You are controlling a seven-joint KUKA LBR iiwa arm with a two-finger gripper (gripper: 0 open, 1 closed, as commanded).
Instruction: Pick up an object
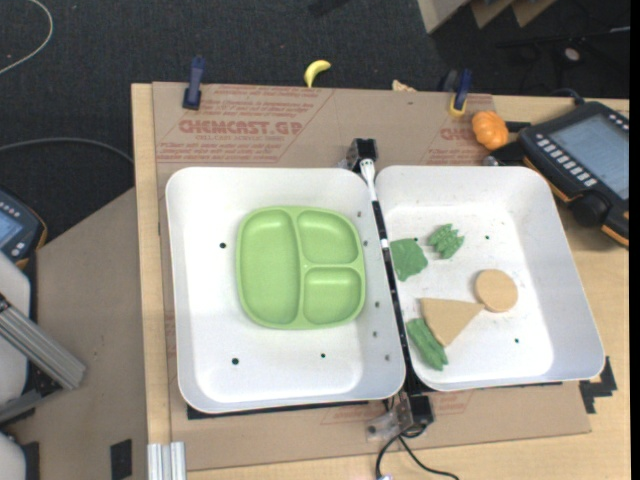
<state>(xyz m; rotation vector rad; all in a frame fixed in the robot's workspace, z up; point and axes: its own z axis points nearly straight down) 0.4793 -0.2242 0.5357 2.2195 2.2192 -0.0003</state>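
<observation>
The right bin (540, 218) holds several small objects. A round tan disc (496, 290) lies right of centre, touching a tan wedge (448, 317) below and left of it. A green leafy piece (407, 258) sits near the bin's left wall, a smaller green piece (445, 239) lies just right of it, and a third green piece (428, 345) rests at the lower left. In the left bin (200, 268) a green plate (299, 266) with three compartments lies flat.
A handheld pendant (585, 158) rests at the bench's right edge, beside an orange object (489, 129). Blue clamps (194, 82) grip the cardboard's far edge, and a yellow banana-shaped toy (317, 70) lies there. A black clip (362, 152) sits where the bins meet.
</observation>
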